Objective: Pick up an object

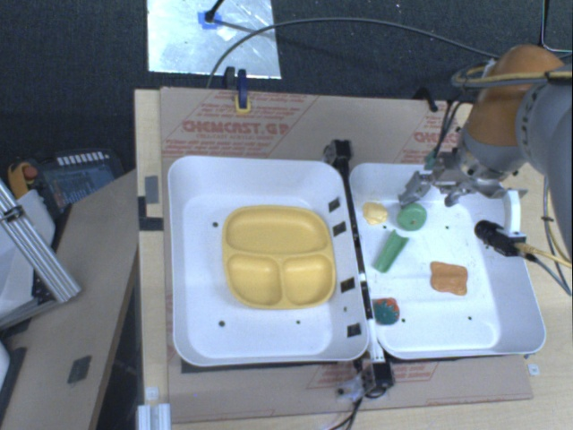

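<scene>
Two white bins sit side by side on a cardboard sheet (269,124) with red print. The left bin (192,267) holds a yellow divided tray (273,256), three compartments, lying flat near the bin's middle, nothing in it.

The right bin (474,325) holds all the loose pieces. A small pale yellow lump (375,211) lies near the bin's left wall, toward the back. Just beside it to the right is a green round piece (412,218); the two are close but apart. Below them a green stick (390,251) lies at a slant, its upper end pointing toward the green round piece, whether touching it I cannot tell. An orange chunk (448,278) lies flat right of the stick, well apart from it, about mid-bin. A small teal and red ball (386,310) sits near the front left corner, close to the wall between the bins.

The arm comes in from the right, its orange band (501,97) above the back right corner of the right bin. The gripper (434,195) hovers over the back part of the right bin, tilted down and to the left. Its fingers (415,188) are spread apart with nothing between them. The left fingertip is just above and beside the green round piece; contact is not clear from this angle. The other pieces are away from the gripper, all resting on the bin floor.

Black clips (340,155) line the joint between the bins.
</scene>
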### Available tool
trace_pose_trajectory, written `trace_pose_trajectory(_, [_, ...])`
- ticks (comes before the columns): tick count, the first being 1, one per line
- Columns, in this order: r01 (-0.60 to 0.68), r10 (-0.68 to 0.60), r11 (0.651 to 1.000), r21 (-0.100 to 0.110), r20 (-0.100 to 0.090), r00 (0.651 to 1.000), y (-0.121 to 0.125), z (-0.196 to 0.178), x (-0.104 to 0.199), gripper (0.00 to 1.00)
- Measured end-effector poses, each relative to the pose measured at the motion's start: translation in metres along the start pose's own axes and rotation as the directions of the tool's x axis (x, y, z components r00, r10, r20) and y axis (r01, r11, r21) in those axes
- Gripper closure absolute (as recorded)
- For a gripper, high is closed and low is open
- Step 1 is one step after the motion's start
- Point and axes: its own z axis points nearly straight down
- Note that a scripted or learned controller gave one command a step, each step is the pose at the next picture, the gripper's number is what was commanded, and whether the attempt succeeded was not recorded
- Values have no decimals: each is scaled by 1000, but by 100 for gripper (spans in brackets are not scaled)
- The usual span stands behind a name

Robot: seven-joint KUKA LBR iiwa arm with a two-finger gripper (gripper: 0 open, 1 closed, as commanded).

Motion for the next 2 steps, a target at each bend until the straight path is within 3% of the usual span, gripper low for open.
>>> trace_pose_trajectory(1, [0, 0, 1000, -2, 0, 1000, 1, -11, 0, 100])
trace_pose_trajectory(2, [3, -3, 1000, -1, -1, 1000, 2, -55, 7, 100])
